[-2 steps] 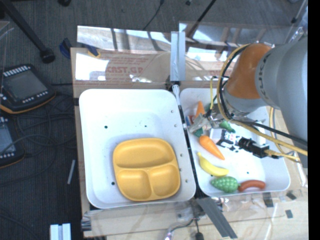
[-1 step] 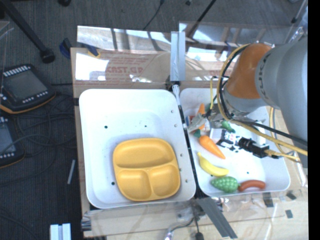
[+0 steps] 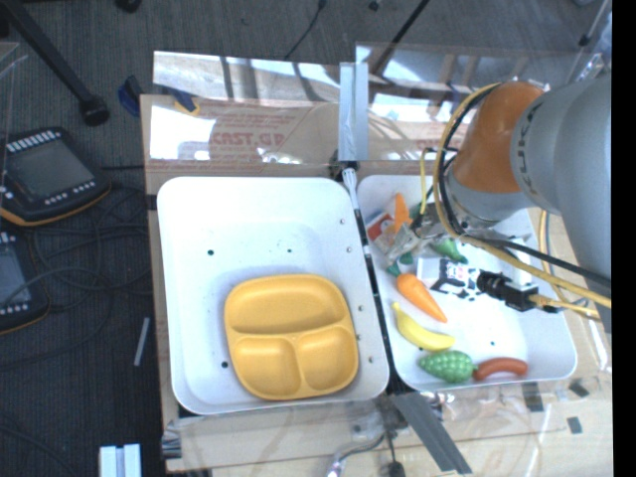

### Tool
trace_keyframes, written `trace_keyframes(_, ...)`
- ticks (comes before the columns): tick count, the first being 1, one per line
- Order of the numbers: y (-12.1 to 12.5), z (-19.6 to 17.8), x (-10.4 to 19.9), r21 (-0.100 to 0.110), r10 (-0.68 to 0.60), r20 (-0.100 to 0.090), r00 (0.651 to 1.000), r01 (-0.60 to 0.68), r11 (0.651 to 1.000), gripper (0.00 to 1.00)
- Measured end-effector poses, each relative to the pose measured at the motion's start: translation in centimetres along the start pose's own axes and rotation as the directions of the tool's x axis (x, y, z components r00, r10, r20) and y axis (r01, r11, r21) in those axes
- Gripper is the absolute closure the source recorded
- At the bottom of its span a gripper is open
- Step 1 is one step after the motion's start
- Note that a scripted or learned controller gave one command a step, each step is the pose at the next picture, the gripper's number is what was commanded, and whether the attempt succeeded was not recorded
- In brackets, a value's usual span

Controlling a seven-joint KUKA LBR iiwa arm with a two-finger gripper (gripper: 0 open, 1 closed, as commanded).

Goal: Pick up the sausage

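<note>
- the sausage [image 3: 500,369] lies in the right bin [image 3: 556,361], at its near edge, just right of a green bumpy vegetable [image 3: 445,366]; nothing grips it.
- a banana [image 3: 422,330] sits just beyond the green vegetable, and a carrot [image 3: 421,297] beyond that, toward the middle of the bin.
- the arm [image 3: 537,157] reaches in from the right and hangs over the far part of the right bin; its gripper [image 3: 412,237] sits low among small items near the bin's far-left corner, well apart from the sausage.
- whether the fingers are wide or narrow cannot be told; clutter and cables hide them.
- the left bin [image 3: 199,227] holds a yellow divided plate [image 3: 291,334].
- judged progress: the pick is not yet done. the sausage rests untouched, so the approach to the near edge, the grasp and the lift all remain.
</note>
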State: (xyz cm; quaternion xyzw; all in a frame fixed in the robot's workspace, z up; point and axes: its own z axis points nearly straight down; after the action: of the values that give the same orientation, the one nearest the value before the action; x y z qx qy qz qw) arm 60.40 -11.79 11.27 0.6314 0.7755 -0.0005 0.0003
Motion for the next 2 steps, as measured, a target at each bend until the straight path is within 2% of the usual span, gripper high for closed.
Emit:
trace_keyframes(1,0.0,0.0,0.0,0.000,0.000,0.000,1.000,0.000,1.000,0.00)
trace_keyframes(2,-2.3,2.1,0.0,-0.007,-0.590,0.019,0.807,0.590,0.807,0.00)
